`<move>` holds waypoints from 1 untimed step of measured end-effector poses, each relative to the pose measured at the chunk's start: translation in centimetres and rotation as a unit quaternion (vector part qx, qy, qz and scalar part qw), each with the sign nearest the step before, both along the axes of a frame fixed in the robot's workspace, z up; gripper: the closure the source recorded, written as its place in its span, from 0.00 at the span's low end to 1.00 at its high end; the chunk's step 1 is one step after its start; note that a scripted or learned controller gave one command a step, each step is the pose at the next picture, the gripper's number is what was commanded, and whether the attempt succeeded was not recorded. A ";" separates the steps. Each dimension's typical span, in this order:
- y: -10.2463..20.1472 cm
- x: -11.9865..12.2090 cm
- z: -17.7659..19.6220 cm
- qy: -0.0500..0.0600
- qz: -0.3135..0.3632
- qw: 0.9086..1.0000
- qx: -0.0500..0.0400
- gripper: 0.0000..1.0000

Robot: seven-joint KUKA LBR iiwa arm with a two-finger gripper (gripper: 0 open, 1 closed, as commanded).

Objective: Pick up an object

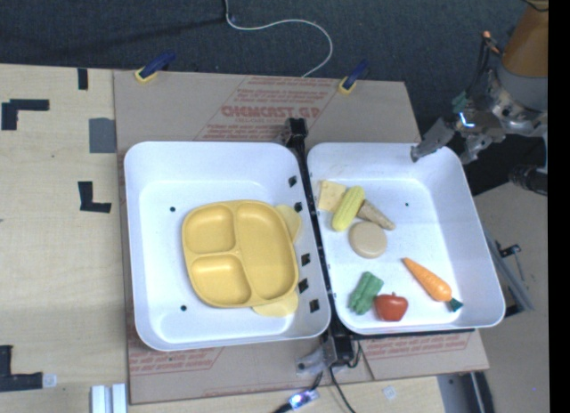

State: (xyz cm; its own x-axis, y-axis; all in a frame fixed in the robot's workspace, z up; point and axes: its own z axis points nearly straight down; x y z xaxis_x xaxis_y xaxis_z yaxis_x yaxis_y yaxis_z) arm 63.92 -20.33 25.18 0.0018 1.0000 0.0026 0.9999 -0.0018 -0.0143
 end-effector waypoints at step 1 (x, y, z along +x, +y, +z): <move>0.0 0.2 0.9 -0.007 0.002 1.000 -0.001 0.00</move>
